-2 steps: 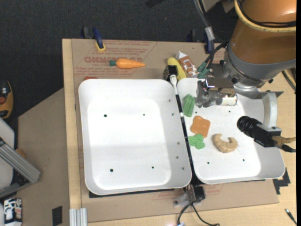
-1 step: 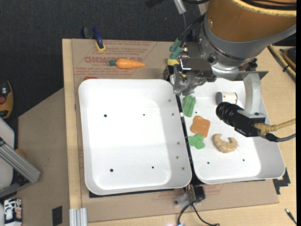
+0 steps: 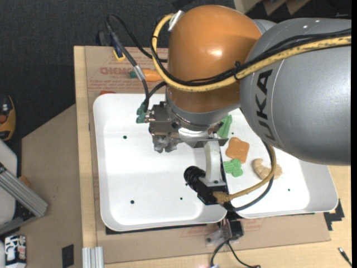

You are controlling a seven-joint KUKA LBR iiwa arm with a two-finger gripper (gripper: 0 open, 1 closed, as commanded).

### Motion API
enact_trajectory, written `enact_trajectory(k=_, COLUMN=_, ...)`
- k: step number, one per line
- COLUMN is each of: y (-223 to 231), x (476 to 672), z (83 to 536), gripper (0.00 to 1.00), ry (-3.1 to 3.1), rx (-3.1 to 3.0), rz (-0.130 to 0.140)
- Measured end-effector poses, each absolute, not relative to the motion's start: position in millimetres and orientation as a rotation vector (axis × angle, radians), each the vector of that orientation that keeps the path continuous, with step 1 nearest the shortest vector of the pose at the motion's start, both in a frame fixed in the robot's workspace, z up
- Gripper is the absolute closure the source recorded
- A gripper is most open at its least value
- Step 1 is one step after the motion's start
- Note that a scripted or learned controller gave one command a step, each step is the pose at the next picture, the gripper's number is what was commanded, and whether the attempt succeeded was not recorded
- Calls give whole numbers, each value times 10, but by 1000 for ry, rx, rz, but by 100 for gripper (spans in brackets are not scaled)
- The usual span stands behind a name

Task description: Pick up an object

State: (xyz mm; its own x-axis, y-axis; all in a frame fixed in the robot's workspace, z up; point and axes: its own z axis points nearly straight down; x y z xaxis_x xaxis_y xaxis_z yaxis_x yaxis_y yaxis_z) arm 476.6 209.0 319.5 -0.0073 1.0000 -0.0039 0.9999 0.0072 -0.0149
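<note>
Reaching in from the right: one grey arm (image 3: pixel 301 88) with orange band (image 3: pixel 209 43), taking up the upper right of the camera view

- Gripper (image 3: pixel 163 134) – grey metal assembly below the band, low over the rear of the left bin (image 3: pixel 134 177). Whether it is open or closed cannot be told from this angle, and nothing is seen in its grasp
- Cables – a yellow cable (image 3: pixel 189 85) loops round the band and runs down to the front edge of the bins; a black cable (image 3: pixel 125 32) arches from the bench's far edge towards the gripper
- White bracket (image 3: pixel 212 159) and black fitting (image 3: pixel 196 180) – hanging from the arm, over the line where the two bins meet
- Right bin (image 3: pixel 304 197) – partly hidden under the arm; holds the loose objects, all clustered near its left side
- Orange block (image 3: pixel 238 148) – flat, rounded corners, lying just right of the white bracket
- Green piece (image 3: pixel 234 168) – knobbly, just in front of the orange block, touching or nearly so
- Green strip (image 3: pixel 225 126) – behind the orange block, half covered by the arm; which bin it lies in cannot be told
- Cream piece (image 3: pixel 261 169) – curved, just right of the green piece
- Bench (image 3: pixel 86 149) – tan board under both bins, red print at its far edge

All objects lie apart from the gripper, to its right
</note>
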Motion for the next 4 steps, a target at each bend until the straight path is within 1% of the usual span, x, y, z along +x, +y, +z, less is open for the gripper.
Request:
enact_trajectory(k=1, y=1960, x=4803, z=4744, gripper=100, ry=-2227, rx=-2225, rz=-29)
enact_trajectory(k=2, y=2257, x=4764, z=3012, gripper=100, ry=-2219, rx=-2214, rz=27)
enact_trajectory(k=3, y=2245, x=4802, z=4673, gripper=100, ry=-2228, rx=-2224, rz=-31)
enact_trajectory(k=4, y=2257, x=4792, z=4677, gripper=100, ry=-2226, rx=-2218, rz=-4)
